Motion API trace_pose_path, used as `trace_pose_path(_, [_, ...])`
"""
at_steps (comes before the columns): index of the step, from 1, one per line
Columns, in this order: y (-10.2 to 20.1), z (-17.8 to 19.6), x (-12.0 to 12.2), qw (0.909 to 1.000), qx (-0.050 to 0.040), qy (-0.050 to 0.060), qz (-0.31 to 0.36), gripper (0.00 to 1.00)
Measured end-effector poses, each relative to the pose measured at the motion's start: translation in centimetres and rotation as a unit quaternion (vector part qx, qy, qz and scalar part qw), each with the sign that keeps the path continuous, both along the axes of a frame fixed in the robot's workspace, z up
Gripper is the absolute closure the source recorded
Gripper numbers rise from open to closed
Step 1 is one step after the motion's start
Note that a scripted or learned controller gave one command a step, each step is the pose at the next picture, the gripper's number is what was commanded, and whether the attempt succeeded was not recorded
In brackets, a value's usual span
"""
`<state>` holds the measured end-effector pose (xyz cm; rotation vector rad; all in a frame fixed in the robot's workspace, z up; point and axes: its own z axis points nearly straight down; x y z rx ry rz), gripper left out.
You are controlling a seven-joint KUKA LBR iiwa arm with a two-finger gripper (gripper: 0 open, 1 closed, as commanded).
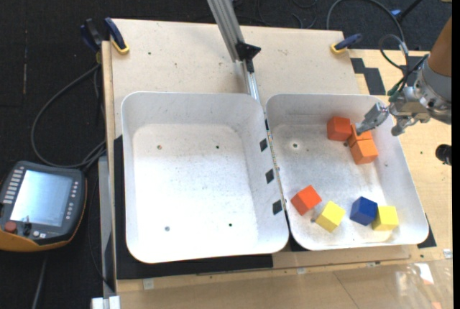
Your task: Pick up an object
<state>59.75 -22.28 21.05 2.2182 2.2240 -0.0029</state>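
Camera view looks down on the bench (pixel 187 56), and everything here is placed from the right bin (pixel 402 157). Left of it sits the left bin (pixel 144 157). Inside the right bin, near its front wall, lie a red-orange block (pixel 307 197), a yellow block (pixel 330 216), a blue block (pixel 364 210) and a second yellow block (pixel 387 217). Near its back wall sit two orange blocks (pixel 339 128) (pixel 364 149), touching each other. The gripper (pixel 384 118) hangs over the bin's back right side, just beside those orange blocks. Its fingers look spread apart with no block between them. No block is lifted yet, so I think the grab and the lift are both left to do.
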Motion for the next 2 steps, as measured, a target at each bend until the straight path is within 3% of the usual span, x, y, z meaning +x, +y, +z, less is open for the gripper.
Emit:
trace_pose_path(1, [0.0, 1.0, 0.1, 1.0000, -0.0010, -0.001, 0.001, 1.00])
trace_pose_path(2, [-0.1, -3.9, -1.7, 1.0000, 0.0013, 0.002, -0.002, 1.00])
